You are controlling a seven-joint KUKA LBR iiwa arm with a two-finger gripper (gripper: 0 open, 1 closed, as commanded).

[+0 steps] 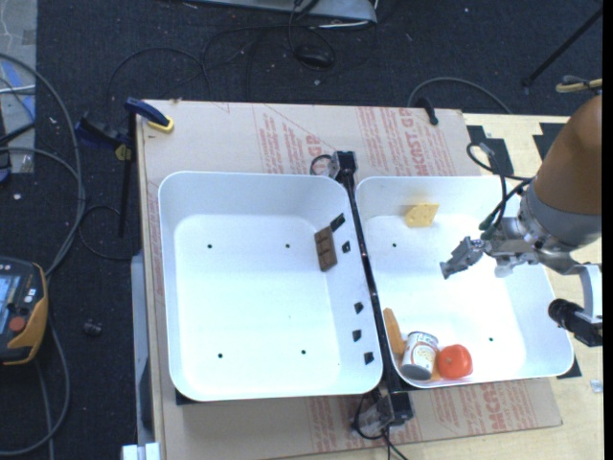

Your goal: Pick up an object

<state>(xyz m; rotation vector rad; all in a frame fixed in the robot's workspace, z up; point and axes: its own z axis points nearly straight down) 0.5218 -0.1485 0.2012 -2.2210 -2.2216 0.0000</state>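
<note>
- The bench is a flat brown cardboard-covered bench top [287,127] with red printed lettering, standing on dark carpet strewn with black cables.
- On it sits the left shallow white plastic bin [192,286], with a few small dark dots on its floor.
- Just beside it, sharing a dark centre divider, is the right shallow white plastic bin [536,343].
- The grey arm with an orange band [575,175] comes in from the right edge and hangs over the right bin's right half.
- At its tip the grey two-finger gripper [458,260] points left, above the middle of the right bin's floor; whether its fingers are apart or together I cannot tell, and nothing shows between them.
- A small cylindrical tin can with a pale label [419,355] lies on its side in the right bin's near left corner.
- A round red-orange tomato-like ball [455,360] rests just to the right of the can, touching or nearly touching it.
- A slim orange carrot-shaped piece [393,330] lies along the divider wall, just left of the can.
- A pale yellow wedge-shaped block [421,215] sits near the right bin's far wall, well apart from the three corner items and from the gripper.
- A small dark brown rectangular bar [326,249] lies in the left bin, near its right wall.
</note>
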